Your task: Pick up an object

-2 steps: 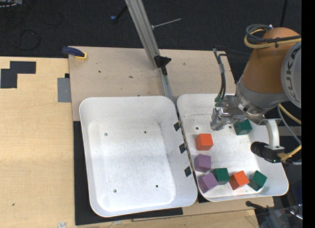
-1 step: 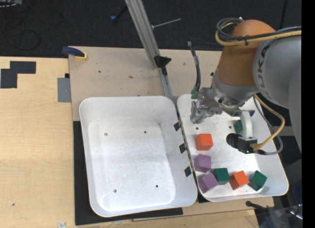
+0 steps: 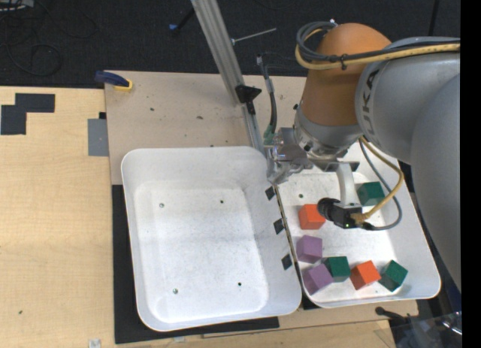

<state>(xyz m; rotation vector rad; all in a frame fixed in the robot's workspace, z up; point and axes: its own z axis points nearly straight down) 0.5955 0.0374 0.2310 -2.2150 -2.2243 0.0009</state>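
The right white bin [image 3: 423,285] holds several small blocks. An orange block [image 3: 311,216] lies near its left wall, with a purple block [image 3: 309,249] and a second purple one [image 3: 317,276] below it. Along the near side sit a green block [image 3: 337,267], another orange block [image 3: 365,273] and a green block [image 3: 392,274]. One more green block [image 3: 370,192] rests farther back, partly behind a cable. My gripper [image 3: 286,160] hangs under the orange wrist band at the bin's far left corner, up and to the left of the first orange block. Nothing is seen held in it.
The left white bin [image 3: 137,170] lies beside the right one. A slanted aluminium post [image 3: 222,46] rises just behind the gripper. A black cable plug [image 3: 336,212] hangs over the right bin. A blue clamp [image 3: 113,80] sits at the bench's far left corner.
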